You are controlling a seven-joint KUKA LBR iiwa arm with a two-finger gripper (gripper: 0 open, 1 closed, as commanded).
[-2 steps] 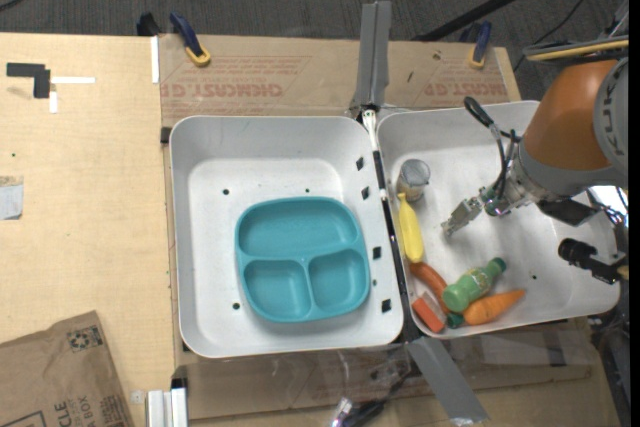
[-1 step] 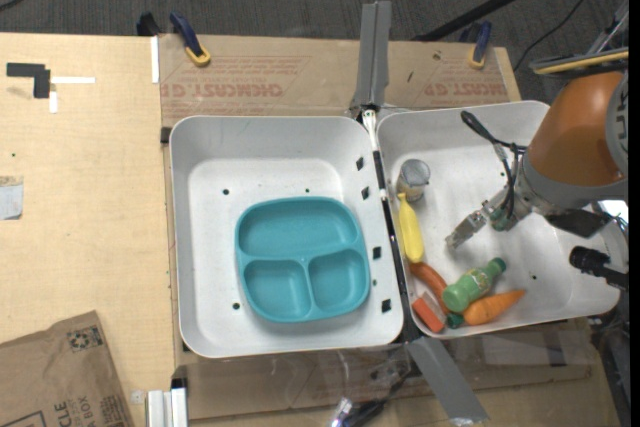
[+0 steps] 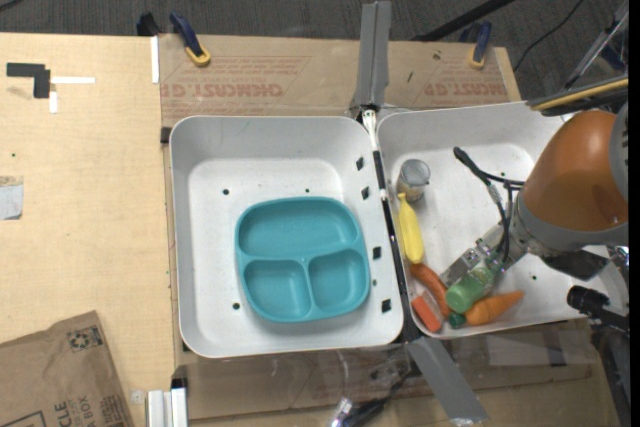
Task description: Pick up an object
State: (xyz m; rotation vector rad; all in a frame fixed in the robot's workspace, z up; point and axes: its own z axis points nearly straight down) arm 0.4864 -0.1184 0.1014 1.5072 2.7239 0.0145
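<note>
1. Two smooth orange carrots (image 3: 493, 307) lie at the near edge of the right bin (image 3: 470, 130).
2. My gripper (image 3: 478, 267) hangs low just above a shiny green bottle (image 3: 466, 295); how wide it is, I cannot tell.
3. One long yellow banana (image 3: 409, 228) lies by the wall.
4. My grey arm (image 3: 575, 185) bends in from the right.
5. One blue plastic plate (image 3: 302, 258) with three dips sits in the left bin (image 3: 200, 165).

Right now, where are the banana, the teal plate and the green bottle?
banana (image 3: 409, 229): camera view, middle of its yellow length.
teal plate (image 3: 296, 225): camera view, floor of its large compartment.
green bottle (image 3: 467, 294): camera view, middle of its body.
</note>
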